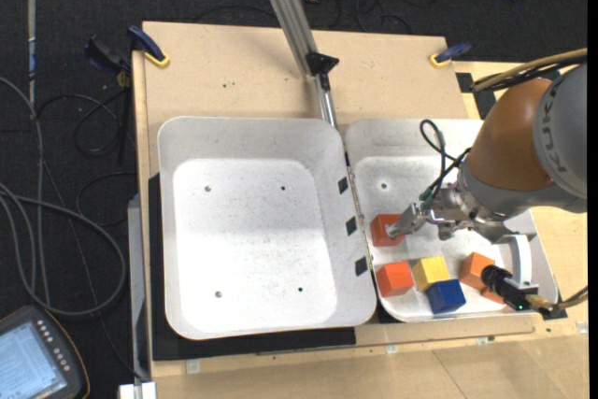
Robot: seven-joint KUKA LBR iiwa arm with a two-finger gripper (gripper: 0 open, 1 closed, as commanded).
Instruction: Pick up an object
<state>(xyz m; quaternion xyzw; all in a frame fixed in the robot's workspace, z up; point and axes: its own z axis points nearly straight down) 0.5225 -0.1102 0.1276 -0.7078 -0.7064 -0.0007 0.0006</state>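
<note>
Five blocks crowd the right bin (374,149), the claw (404,225) low at the red block (385,230).
Whether it is open or gripping, I cannot tell; reaching the nearest, least hemmed-in block looks sensible.

Reaching in from the right edge of the view with the grey arm (561,135) bent downward, orange band (509,140) turned toward the camera above the wrist, gripper (404,226) stretched out leftward and low, a black cable looping above the wrist.
</note>
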